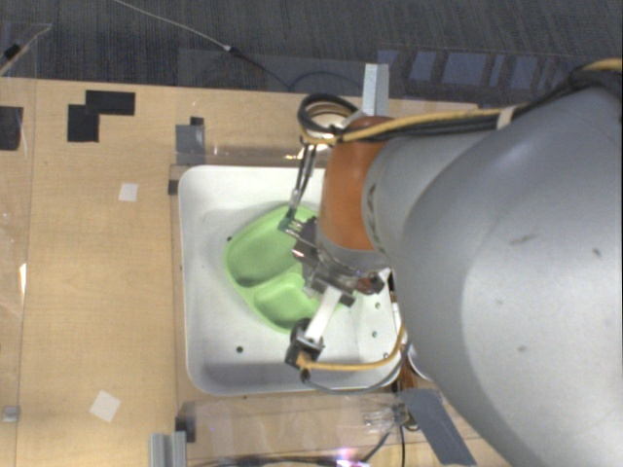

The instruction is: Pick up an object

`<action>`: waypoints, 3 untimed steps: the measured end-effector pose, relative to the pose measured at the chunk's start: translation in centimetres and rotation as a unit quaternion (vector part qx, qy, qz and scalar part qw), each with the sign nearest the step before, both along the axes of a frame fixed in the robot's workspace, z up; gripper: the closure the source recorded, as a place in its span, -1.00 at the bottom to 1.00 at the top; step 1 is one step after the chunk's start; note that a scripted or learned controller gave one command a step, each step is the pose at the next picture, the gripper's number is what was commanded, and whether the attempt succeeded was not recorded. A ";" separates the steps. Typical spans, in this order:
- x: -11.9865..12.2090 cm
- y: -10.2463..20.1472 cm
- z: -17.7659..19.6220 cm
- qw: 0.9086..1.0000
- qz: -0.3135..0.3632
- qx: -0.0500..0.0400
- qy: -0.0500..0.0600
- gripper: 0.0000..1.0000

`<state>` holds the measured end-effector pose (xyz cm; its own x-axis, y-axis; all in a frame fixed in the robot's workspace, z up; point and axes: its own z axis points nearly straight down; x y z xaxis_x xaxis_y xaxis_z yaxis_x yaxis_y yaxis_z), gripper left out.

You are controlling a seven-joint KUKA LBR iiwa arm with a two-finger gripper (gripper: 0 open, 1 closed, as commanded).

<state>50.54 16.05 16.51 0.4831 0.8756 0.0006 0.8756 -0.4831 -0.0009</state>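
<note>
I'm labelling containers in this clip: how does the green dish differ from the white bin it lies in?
Colour: the green dish is lime, while the white bin is plain white. Size: the dish is far smaller and lies inside the bin. Shape: the dish is rounded, with a ridge splitting it into two hollows, while the bin is rectangular with one flat floor. Both are shallow and open-topped.

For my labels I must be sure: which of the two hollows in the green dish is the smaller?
The lower hollow of the green dish, nearer the view's bottom edge. The upper hollow shows plainly wider.
</note>
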 end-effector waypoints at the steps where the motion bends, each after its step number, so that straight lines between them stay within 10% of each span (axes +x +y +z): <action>1: -1.5 6.1 2.3 0.997 -0.071 0.000 0.000 1.00; 2: -1.9 7.4 -3.3 0.942 -0.336 0.000 0.001 1.00; 3: -1.7 7.5 8.2 0.911 -0.413 0.004 -0.002 1.00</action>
<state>48.80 23.59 24.71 0.9769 0.2136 0.0075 0.2137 -0.9769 -0.0051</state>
